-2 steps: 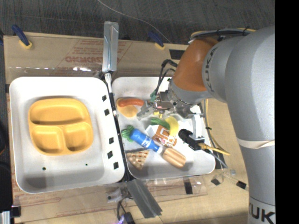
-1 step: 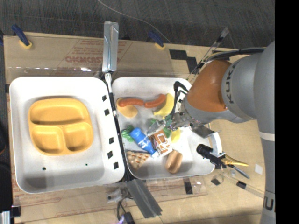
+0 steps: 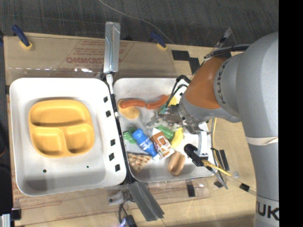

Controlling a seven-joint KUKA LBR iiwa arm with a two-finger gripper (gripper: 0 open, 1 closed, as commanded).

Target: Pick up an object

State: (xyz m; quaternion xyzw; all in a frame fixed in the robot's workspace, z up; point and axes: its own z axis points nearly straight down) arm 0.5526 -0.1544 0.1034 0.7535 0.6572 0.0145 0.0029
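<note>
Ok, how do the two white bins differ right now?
The left bin holds a single yellow compartment tray; the right bin holds many small mixed items, such as a blue bottle. The arm hangs over the right bin, not the left. Both are shallow and white.

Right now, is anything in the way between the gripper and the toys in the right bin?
Nothing visible stands between them. The gripper is already down among the pile in the right bin, beside the green piece and the yellow piece.
</note>
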